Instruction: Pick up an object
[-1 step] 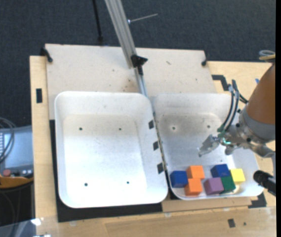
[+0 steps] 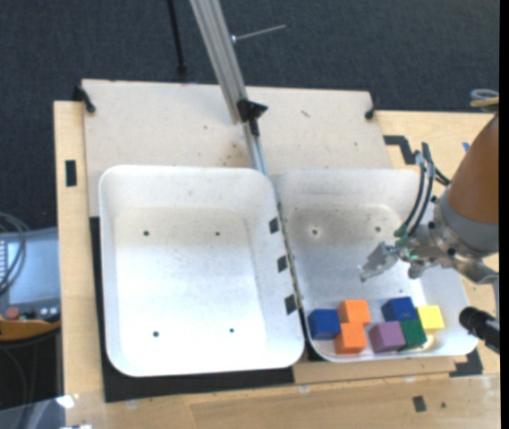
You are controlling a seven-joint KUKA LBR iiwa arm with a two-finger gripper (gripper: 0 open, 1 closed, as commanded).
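Seven blocks [image 2: 375,323] just below claw [image 2: 377,264]

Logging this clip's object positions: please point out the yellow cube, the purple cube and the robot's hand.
Yellow cube [image 2: 431,318], camera view, on its top face.
Purple cube [image 2: 385,336], camera view, middle of its top face.
Hand [image 2: 377,264], camera view, at its grey fingertips above the right bin's floor.

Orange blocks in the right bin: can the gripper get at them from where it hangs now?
Probably yes. The gripper hangs over the right bin, just above the orange blocks, with bare floor between. The blue block and purple block crowd their sides, so finger room looks tight.
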